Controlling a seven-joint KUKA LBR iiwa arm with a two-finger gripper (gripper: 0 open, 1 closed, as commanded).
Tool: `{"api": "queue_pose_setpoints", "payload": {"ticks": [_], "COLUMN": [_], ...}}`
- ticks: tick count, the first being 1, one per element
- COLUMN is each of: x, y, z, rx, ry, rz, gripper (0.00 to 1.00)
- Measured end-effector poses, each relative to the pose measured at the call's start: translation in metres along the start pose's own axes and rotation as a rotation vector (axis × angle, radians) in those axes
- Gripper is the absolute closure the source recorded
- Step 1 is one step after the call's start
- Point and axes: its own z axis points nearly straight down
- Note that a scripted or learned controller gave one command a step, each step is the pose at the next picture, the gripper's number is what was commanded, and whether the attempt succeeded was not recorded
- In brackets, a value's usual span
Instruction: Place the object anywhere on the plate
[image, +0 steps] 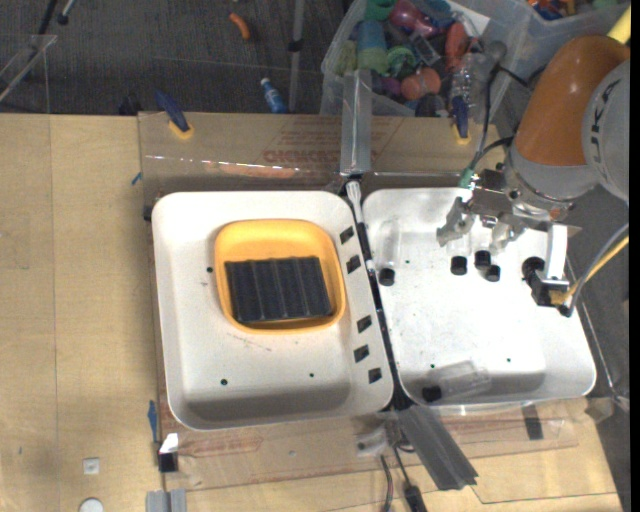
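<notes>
Bright even overhead light, glare on white bins, soft focus, faint shadows

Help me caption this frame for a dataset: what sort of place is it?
Probably a robotics lab: a grey-and-orange arm reaches over two white bins on a bench, an orange plate sits in one, a tub of toys behind.

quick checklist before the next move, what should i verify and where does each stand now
1. Plate sits flat in the left bin: ok. The yellow plate lies in the left bin.
2. Object location: ok. A dark ribbed block already lies on the plate.
3. Claw position: ok. The claw hangs over the right bin, away from the plate.
4. Claw holding something: cannot tell.
5. Divider between the bins: ok, the claw is apart from it.
</notes>
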Motion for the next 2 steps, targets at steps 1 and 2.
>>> {"api": "queue_pose_setpoints", "payload": {"ticks": [1,2], "x": [0.025,0.045], "y": [0.044,0.04], "z": [0.009,-0.017], "rx": [-0.002,-0.003], "ry": [0.0,0.0], "rz": [-0.201,-0.224], "gripper": [1.0,1.0]}}
